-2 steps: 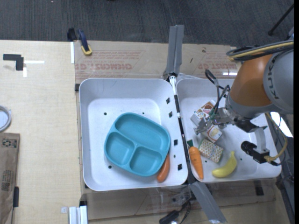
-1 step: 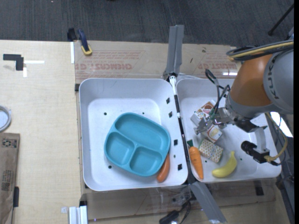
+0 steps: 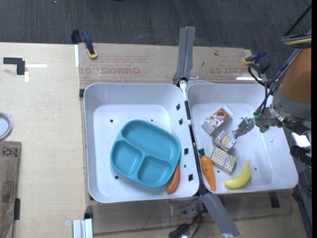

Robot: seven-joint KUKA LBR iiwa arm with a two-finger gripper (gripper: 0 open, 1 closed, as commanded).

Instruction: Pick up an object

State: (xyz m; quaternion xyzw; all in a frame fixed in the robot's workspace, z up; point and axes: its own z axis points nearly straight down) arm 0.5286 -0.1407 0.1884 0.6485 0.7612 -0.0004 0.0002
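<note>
1. Over the right-hand shallow white bin (image 3: 277, 182) hung the grey two-finger gripper (image 3: 242, 129), its tips just above and to the right of a small rounded packet with an orange-and-white label (image 3: 224, 140); I could not tell whether it was spread or closed, and nothing showed between its tips.
2. Just up and left of that packet lay a small carton with a red-brown and white print (image 3: 217, 120), the two nearly touching.
3. Below the packet sat a flat patterned pouch in green and tan (image 3: 223, 159), tilted, with a long orange plastic carrot (image 3: 207, 170) just beside it on the left, close to the bin's left wall.
4. Right of the pouch, near the bin's front wall, rested a curved yellow toy banana (image 3: 238, 177).
5. Across the divider, the left white bin (image 3: 94, 133) held a teal plastic divided plate with three compartments (image 3: 144, 153).
6. Tucked against the plate's lower right rim lay a reddish-orange sausage-shaped toy (image 3: 173, 181).
7. Behind the gripper, the arm's orange band (image 3: 301, 78) showed at the right edge.
</note>
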